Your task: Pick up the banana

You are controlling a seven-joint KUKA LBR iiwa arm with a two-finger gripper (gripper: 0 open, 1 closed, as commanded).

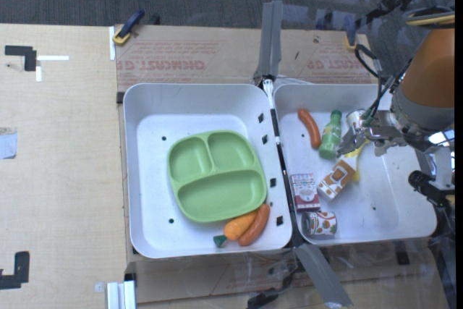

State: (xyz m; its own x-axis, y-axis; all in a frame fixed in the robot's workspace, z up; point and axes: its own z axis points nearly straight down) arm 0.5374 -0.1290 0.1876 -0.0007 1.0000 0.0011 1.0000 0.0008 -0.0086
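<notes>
Although the gripper [359, 132] hides most of the banana [352, 153] just beneath it, and its own state cannot be told, a light, soft, slippery fruit is judged best taken mid-body.

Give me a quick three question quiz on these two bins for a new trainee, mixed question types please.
1. True or false: the green divided plate lies in the left bin.
2. What lies right beside the carrot? A) a juice carton B) an orange sausage C) a can
3. Fill in: the gripper is over the ___ bin, close to the green bottle.

Key: 1 true; 2 B; 3 right.
</notes>
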